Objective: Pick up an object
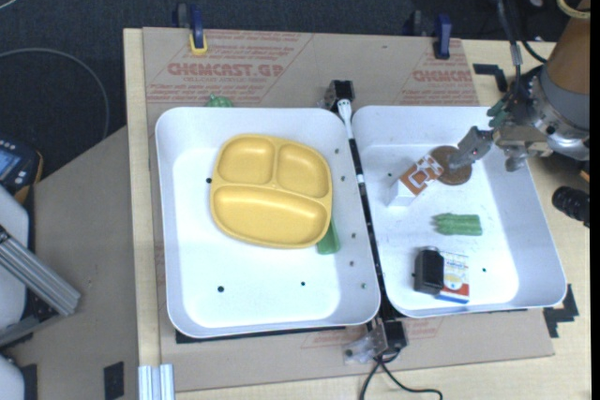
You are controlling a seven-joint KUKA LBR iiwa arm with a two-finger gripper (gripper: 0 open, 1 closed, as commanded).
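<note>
Fixed overhead camera, slanted down, both bins (178, 201) framed

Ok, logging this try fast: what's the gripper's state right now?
Gripper: over the right bin, beside the brown disc; open or shut cannot be told.

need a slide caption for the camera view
KUKA arm's tool hovers in the right bin near a brown disc and small carton; yellow divided plate fills the left bin.
</note>
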